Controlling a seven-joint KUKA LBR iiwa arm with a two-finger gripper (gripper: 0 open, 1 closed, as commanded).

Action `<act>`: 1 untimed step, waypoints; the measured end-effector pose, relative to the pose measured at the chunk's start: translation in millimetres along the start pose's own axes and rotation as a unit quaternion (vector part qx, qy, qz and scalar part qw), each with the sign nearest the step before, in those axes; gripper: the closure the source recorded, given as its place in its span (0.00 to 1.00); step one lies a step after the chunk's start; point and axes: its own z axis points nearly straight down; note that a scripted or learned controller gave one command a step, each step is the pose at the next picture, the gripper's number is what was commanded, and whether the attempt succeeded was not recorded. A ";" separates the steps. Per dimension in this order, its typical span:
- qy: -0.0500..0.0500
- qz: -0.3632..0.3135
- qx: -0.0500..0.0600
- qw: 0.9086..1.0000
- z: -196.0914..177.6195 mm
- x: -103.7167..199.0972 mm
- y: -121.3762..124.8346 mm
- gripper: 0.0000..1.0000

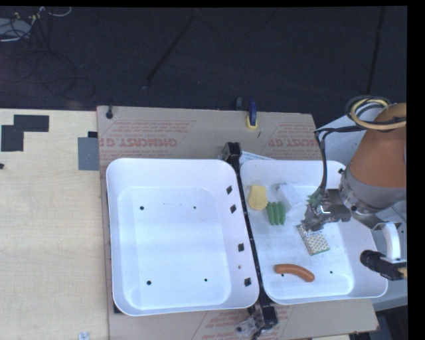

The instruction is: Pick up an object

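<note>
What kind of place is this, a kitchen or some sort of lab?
Most likely a robotics lab bench set up for grasping trials. A robot arm reaches over two white bins clamped to a cardboard-lined board, the right bin holding small toy-like items such as an orange sausage, with loose cables behind.

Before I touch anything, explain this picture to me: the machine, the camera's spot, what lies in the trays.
One camera looks down at a slant on a bench with two white trays. The grey and orange robot arm reaches in from the right; its gripper hangs over the right tray. In that tray lie a yellow piece, a green piece, a patterned card-like item just under the gripper, and an orange sausage shape. Whether anything is gripped, I cannot tell. The left tray sits beside it.
</note>
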 end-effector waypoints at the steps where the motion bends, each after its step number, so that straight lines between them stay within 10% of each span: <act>1: -0.002 0.000 -0.007 1.000 -76.9 51.1 42.2 1.00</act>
